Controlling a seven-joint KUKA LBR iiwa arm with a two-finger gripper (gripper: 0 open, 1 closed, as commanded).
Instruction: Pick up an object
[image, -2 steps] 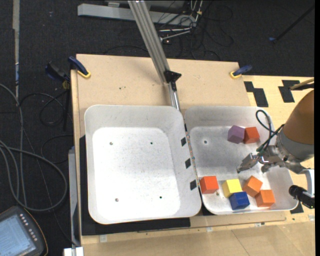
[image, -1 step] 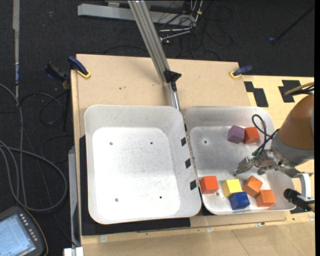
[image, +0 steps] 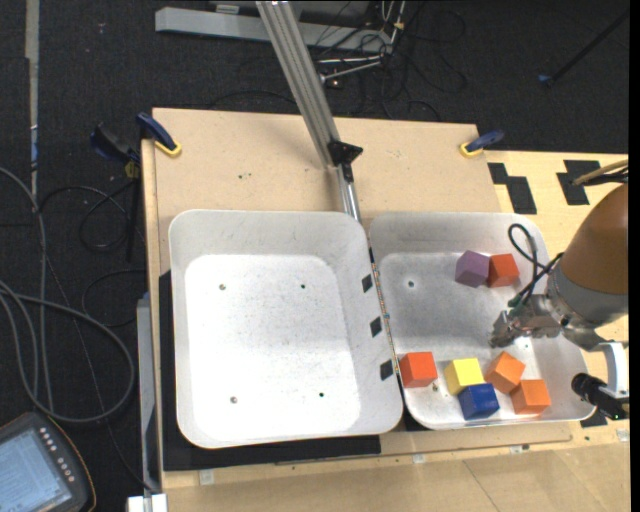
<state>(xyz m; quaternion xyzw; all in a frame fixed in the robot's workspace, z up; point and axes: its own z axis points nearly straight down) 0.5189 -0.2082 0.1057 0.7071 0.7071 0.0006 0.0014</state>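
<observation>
The right bin (image: 425, 300) holds several small blocks. A purple block (image: 472, 268) and an orange block (image: 503, 270) sit side by side near its back. Along its front lie an orange block (image: 418, 368), a yellow block (image: 464, 375), a blue block (image: 479, 401), an orange block (image: 508, 371) and another orange block (image: 531, 396). My gripper (image: 512, 333) hangs low at the bin's right side, just above the tilted orange block and behind the front row. Nothing shows between its tips.
The left bin (image: 265, 325) lies beside the right one, with a dark divider between them. A metal pole (image: 310, 90) slants in from the top. Clamps (image: 160, 135) hold the board's back corners. A tablet (image: 35, 465) sits at bottom left.
</observation>
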